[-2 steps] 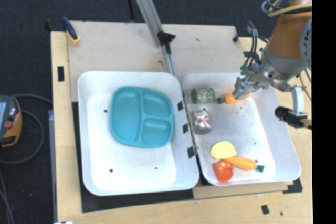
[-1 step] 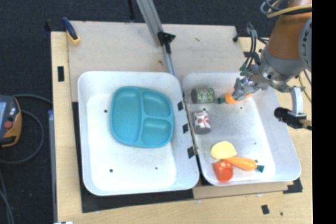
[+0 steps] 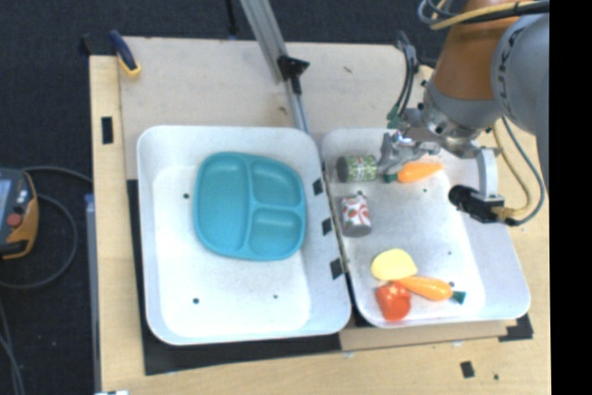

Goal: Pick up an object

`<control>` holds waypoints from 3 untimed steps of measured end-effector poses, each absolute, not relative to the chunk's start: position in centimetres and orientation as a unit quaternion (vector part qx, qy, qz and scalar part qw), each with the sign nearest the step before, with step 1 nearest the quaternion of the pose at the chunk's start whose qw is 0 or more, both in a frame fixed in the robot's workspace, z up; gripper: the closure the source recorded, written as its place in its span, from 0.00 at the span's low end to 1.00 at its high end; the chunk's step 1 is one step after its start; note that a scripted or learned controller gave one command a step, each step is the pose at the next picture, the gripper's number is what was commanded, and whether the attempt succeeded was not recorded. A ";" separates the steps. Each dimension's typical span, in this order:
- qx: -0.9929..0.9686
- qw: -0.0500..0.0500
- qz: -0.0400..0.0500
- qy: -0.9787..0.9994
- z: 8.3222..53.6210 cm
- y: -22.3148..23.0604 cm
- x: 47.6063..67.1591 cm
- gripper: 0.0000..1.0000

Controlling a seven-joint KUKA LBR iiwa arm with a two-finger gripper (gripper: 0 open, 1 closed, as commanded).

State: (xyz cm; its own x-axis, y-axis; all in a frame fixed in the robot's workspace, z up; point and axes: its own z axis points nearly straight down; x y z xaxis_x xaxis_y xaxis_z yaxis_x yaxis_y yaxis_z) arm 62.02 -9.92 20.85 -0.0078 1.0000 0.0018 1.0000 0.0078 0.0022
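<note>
Left of the right bin (image 3: 499, 287) sits a teal tray (image 3: 250, 204). Inside that bin, near its far edge, 1 green can (image 3: 358, 167) lies beside an orange carrot (image 3: 421, 170). The gripper (image 3: 400, 146) hangs above them; jaw spacing cannot be judged. The carrot looks light, rigid, slick: grasp mid-body.

One fixed camera is looking down at a slant on both bins (image 3: 148, 199); I'm reaching in from its right.

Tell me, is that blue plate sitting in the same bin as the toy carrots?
No, the blue plate lies alone in the left bin, while both carrots are in the right bin.
</note>
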 end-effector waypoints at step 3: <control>0.704 0.000 0.002 0.710 23.2 5.4 60.9 1.00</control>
